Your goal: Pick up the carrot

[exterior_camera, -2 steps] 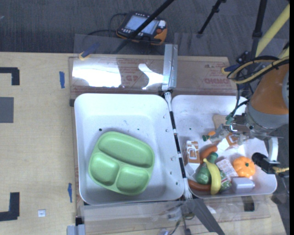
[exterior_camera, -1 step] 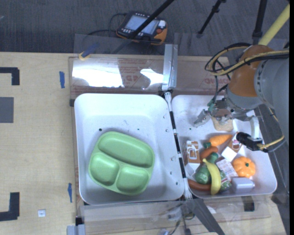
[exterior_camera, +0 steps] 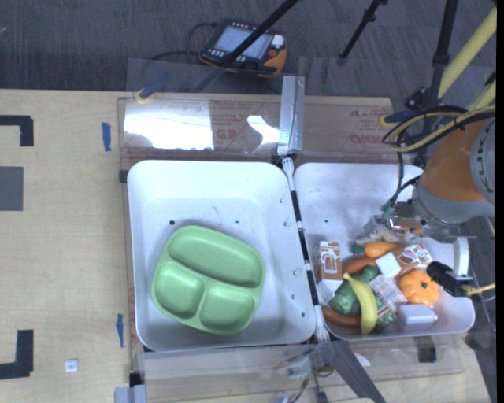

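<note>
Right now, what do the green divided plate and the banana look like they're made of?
The green plate looks like moulded plastic with a matte finish: uniform colour, rounded compartments, soft sheen. The banana appears to be a plastic toy: flat, even yellow with a smooth surface, though that is a guess.

place: a robotics lab, a test cell built around me, not a home or a shop.
tabletop [exterior_camera: 63, 236]: pale plywood, marked with black tape corners [exterior_camera: 20, 130] and bits of blue tape [exterior_camera: 105, 135], the sort used to fix positions.
bins: two shallow white bins, left bin [exterior_camera: 150, 189] and right bin [exterior_camera: 331, 185], set side by side and backed by a clear plastic screen [exterior_camera: 205, 126].
contents: toy food in a heap [exterior_camera: 374, 287] and a green compartment plate [exterior_camera: 207, 278], props rather than a meal.
gear: a handheld control pendant [exterior_camera: 240, 47] on the dark carpet [exterior_camera: 71, 39], black stand legs [exterior_camera: 366, 24], yellow and black cables [exterior_camera: 425, 122].
my arm [exterior_camera: 461, 177]: grey with an orange band, reaching in from the right.
</note>
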You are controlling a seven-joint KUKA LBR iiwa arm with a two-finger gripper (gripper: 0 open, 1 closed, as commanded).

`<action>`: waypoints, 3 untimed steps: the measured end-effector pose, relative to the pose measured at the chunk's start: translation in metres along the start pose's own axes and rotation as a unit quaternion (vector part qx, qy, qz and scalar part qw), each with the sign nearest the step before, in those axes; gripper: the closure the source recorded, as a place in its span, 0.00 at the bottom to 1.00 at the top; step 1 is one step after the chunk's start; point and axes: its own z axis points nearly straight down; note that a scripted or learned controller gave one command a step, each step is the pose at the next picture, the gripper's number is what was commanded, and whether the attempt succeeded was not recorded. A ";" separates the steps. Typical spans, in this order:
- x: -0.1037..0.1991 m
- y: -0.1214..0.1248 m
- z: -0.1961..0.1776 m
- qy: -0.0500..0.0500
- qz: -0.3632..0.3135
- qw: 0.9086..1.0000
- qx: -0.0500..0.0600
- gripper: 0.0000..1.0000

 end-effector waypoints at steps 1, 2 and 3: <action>0.025 -0.034 0.003 0.002 -0.112 0.994 0.003 0.00; 0.010 -0.070 0.003 0.003 0.023 1.000 0.003 0.00; 0.011 -0.067 -0.008 0.002 0.023 1.000 0.000 1.00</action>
